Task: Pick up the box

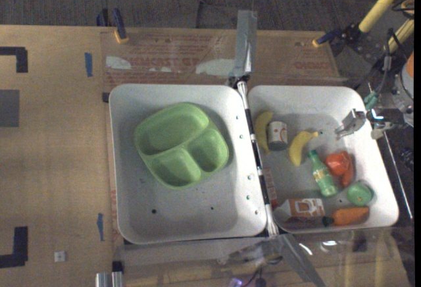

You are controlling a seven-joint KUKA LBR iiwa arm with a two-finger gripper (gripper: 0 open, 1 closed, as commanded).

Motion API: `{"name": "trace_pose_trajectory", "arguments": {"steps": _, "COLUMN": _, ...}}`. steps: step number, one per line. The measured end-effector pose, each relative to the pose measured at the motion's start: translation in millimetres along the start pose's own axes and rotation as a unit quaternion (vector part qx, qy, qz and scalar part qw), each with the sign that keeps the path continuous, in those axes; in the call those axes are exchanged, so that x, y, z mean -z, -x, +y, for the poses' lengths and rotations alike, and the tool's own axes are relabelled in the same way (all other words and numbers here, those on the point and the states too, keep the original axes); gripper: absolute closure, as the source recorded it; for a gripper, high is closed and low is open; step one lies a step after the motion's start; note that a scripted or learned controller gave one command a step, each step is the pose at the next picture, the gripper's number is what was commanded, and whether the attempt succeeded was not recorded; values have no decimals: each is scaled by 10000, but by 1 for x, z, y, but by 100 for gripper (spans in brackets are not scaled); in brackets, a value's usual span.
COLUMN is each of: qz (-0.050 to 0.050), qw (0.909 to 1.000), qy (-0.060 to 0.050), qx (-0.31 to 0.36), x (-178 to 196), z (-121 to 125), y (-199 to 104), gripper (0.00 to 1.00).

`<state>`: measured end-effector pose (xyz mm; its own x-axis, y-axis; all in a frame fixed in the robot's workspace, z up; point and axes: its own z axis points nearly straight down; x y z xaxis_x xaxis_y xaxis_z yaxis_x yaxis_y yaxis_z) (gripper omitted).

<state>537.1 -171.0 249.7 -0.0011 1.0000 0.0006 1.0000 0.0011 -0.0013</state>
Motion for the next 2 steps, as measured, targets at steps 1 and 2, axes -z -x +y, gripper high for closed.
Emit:
{"name": "trace_pose_trajectory", "arguments": {"steps": 1, "qz": -6, "qw": 10000, "qy": 16, "qx": 0, "x": 10, "z": 1, "y": 0, "gripper": 100}}
{"name": "trace_pose_trajectory", "arguments": {"steps": 2, "qz": -13, "qw": 9977, "qy": 20, "qx": -680, "x": 187, "z": 53, "y": 3, "gripper": 100}}
